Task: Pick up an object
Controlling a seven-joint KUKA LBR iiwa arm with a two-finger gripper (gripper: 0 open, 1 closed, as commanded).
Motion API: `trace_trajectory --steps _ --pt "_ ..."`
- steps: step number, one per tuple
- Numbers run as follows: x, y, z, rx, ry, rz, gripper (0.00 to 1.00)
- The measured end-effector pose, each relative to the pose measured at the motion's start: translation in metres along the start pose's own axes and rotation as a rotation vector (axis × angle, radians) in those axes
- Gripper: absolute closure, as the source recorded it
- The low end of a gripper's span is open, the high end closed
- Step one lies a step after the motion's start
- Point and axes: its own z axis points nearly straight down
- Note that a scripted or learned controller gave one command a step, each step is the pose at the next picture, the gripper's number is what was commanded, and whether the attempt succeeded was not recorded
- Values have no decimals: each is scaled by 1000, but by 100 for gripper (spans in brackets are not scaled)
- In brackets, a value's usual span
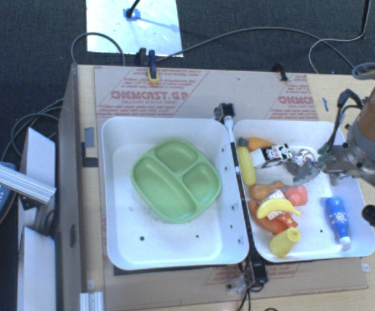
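Behind the hand (306, 168), blurred toys (279, 203)

Toy pile (274, 203) crowding right bin (359, 241)

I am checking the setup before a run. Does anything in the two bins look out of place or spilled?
Nothing looks spilled or damaged. The green plate lies alone in the left bin, turned askew to its walls. The toys crowd the right bin's left half; the blue bottle lies apart.

A green divided plate (176, 180) lies in the left white bin (119, 238).
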Motion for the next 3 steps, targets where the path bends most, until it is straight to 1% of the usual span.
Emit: trace_trajectory --steps 1,2,3 --pt "-25 41 127 2 1 2 0" --pt "-20 48 163 -3 4 1 0" --pt "-22 51 151 -12 1 1 100"
